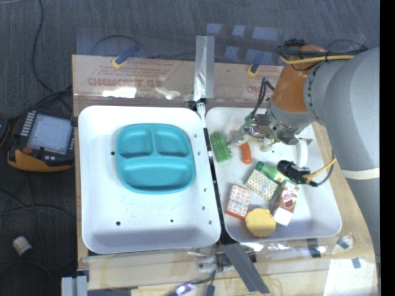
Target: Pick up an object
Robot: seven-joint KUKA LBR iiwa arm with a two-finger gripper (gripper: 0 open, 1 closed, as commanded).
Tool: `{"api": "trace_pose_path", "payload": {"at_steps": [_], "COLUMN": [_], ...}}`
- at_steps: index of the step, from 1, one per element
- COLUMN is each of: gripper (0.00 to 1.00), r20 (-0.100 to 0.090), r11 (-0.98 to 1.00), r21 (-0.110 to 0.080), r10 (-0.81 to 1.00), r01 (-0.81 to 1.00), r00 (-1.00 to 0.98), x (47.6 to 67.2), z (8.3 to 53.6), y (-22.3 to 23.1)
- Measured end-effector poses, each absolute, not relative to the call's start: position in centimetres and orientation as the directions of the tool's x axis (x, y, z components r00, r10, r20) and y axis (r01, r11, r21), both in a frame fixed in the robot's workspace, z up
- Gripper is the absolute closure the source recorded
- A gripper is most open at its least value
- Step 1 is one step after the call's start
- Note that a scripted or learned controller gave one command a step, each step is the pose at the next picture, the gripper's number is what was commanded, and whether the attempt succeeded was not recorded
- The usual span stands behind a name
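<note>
My gripper (249, 131) hangs low over the back of the right bin (327, 217), just above a small orange piece (246, 153). A green block (220, 147) lies to its left against the bin's left wall. In front of the gripper are a green bottle (267, 171), a patterned packet (261, 185), a red and white packet (238, 201), a yellow lump (260, 222) and a white and red tube (287, 204). I see nothing held in the gripper.
The left bin (105, 221) holds a teal divided plate (155, 158). The grey arm with its orange band (295, 91) covers the right bin's back right corner. A divider wall (212, 184) separates the two bins.
</note>
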State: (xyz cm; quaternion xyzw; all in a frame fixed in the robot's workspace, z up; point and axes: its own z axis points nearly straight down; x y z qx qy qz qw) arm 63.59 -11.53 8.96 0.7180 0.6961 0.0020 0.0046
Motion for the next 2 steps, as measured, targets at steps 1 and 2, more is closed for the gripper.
{"api": "trace_pose_path", "payload": {"at_steps": [1,2], "gripper": [1.00,1.00], "r20": [-0.001,0.000], "r11": [-0.031,0.042], "r21": [0.011,-0.002], "r10": [1.000,0.999], "r01": [0.999,0.999], "r00": [0.031,-0.042], "x": [63.7,62.6], "z": [10.0,18.3], "y": [-11.5,0.5]}}
